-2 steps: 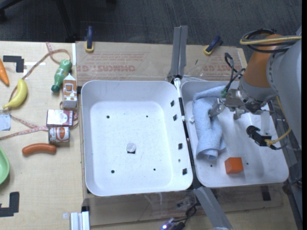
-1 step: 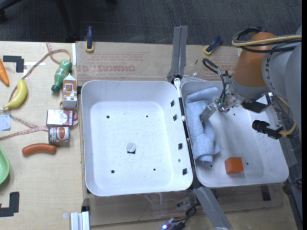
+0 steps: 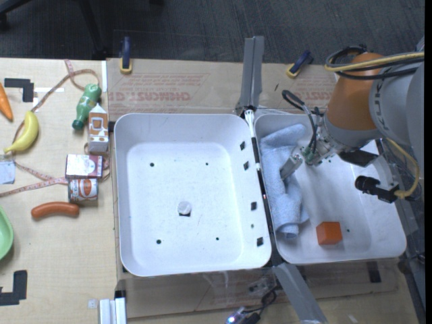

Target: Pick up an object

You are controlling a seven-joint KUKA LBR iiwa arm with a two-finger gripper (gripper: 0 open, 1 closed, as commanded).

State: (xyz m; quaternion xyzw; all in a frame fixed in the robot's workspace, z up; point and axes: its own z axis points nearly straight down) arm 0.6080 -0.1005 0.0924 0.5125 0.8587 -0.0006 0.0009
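Observation:
A light blue towel (image 3: 282, 184) lies crumpled along the left side of the right bin (image 3: 378, 228). Near that bin's front sits an orange block (image 3: 329, 233). A small pale round piece (image 3: 184, 208) rests in the middle of the left bin (image 3: 135, 181). My gripper (image 3: 294, 163) hangs low over the upper part of the towel, at or just above the cloth, tilted down to the left. The grey arm with its orange band (image 3: 351, 100) reaches in from the right. Nothing can be seen held in the gripper.
On the bench left of the bins lie a banana (image 3: 23, 132), a green bottle (image 3: 86, 104), a small carton (image 3: 98, 128), a can (image 3: 84, 189), a sausage (image 3: 55, 210) and a measuring tape (image 3: 40, 100). A metal divider post (image 3: 252, 73) stands between the bins at the back.

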